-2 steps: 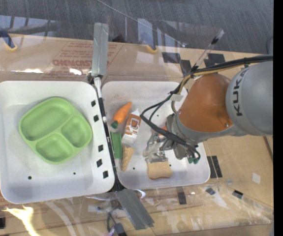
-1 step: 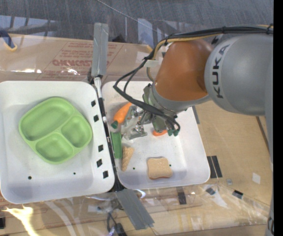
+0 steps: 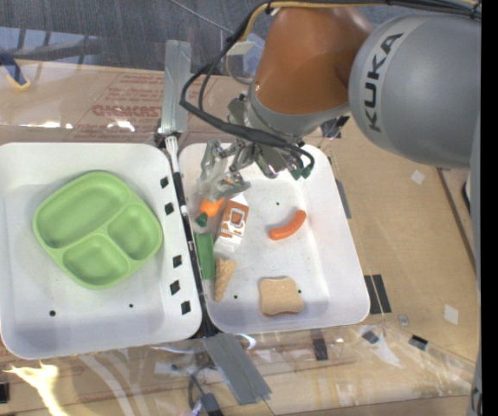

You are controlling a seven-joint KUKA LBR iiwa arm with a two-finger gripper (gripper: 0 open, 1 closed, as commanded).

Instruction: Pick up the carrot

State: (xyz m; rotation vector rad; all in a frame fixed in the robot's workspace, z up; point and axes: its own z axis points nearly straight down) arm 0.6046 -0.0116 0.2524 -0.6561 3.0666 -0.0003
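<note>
- Orange in colour, the carrot (image 3: 210, 208) lies in the right bin (image 3: 339, 258), close against that bin's left wall, with its green top pointing down toward the near edge.
- We see the tool (image 3: 223, 173) just above the carrot, hanging over the upper left part of the right bin; its metal parts are tangled in outline, and we cannot tell whether it is open or closed.
- We see nothing gripped by the tool; the carrot rests on the bin floor.
- Touching the carrot on its right side is a small brown and white carton (image 3: 233, 224).
- Below the carrot, along the same left wall, we note a green stick-shaped item (image 3: 205, 256) and beside it a pale wafer cone (image 3: 223, 277).
- Right of the carton lies an orange-red sausage (image 3: 287, 224), well apart from the carrot.
- Near the front of the right bin sits a slice of toast (image 3: 280, 295).
- The left bin (image 3: 15, 232) holds a green divided plate (image 3: 98, 228) with three compartments.
- The grey arm (image 3: 413, 85) with its orange band (image 3: 305, 55) enters above the right bin.
- Both bins stand on the table (image 3: 404, 224), which is covered with brown cardboard.
</note>
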